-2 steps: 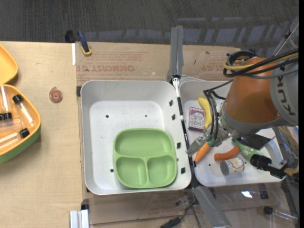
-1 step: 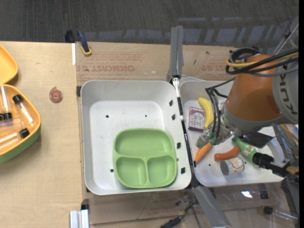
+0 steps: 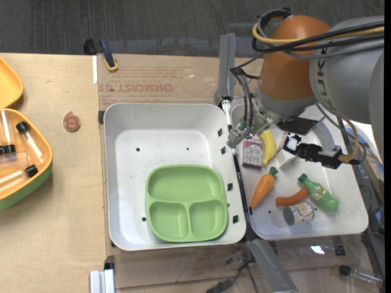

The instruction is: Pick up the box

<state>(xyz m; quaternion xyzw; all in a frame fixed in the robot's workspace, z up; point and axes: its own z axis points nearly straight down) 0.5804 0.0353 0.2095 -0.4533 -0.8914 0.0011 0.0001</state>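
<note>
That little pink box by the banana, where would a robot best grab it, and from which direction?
Probably across its two long sides, coming straight down from above. The box lies flat near the right bin's left wall, with the banana close against its right side, so the pincer has little room there and may nudge the banana.

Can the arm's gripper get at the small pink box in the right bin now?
Probably yes: the gripper hangs beside the small pink box; the yellow banana leans against it, nothing lies on top.
</note>
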